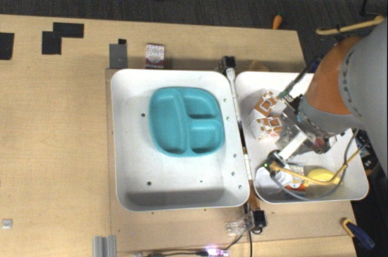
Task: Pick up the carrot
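Note:
An orange, slim shape [292,179], likely the carrot, lies at the front of the right bin [357,188], partly covered by the robot's wrist hardware. My gripper [280,121] hangs low over the middle of this bin, behind and slightly left of that orange shape. The arm's body hides much of it. White-and-brown patterned pieces [265,105] show right at the gripper's left side. I cannot tell whether they are touched.
A yellow rounded item [321,176] rests beside the orange shape at the front of the right bin. The left bin [130,128] holds a teal divided plate [185,120]. A divider rail [237,122] separates the two bins.

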`<state>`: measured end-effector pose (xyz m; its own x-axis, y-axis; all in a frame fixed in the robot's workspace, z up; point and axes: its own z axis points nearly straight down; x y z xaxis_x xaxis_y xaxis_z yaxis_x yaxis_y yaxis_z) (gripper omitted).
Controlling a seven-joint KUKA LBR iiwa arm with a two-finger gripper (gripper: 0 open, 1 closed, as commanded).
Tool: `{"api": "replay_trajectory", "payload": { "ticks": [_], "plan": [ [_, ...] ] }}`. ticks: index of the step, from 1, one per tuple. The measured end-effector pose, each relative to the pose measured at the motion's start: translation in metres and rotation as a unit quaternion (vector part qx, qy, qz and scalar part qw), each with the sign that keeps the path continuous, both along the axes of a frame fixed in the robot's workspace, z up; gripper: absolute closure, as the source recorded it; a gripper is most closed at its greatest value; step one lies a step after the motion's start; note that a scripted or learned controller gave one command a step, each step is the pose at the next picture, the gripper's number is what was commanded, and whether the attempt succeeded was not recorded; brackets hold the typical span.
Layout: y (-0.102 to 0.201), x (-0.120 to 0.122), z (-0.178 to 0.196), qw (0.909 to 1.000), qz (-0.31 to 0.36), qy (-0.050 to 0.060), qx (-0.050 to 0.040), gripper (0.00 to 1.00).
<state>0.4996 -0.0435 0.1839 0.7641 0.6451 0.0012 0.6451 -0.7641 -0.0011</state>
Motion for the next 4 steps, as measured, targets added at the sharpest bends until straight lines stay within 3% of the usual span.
{"api": "replay_trajectory", "payload": {
  "ticks": [1, 2, 3, 4],
  "plan": [
    [0.091, -0.009, 0.0, 0.9993, 0.038, 0.001, 0.0021, 1.0],
    [0.054, 0.016, 0.044, 0.9881, 0.154, -0.002, -0.0011, 1.0],
    [0.054, 0.016, 0.044, 0.988, 0.154, -0.001, -0.0008, 0.0],
    [0.005, -0.011, 0.098, 0.9166, 0.4, -0.004, -0.0032, 0.0]
  ]
}}
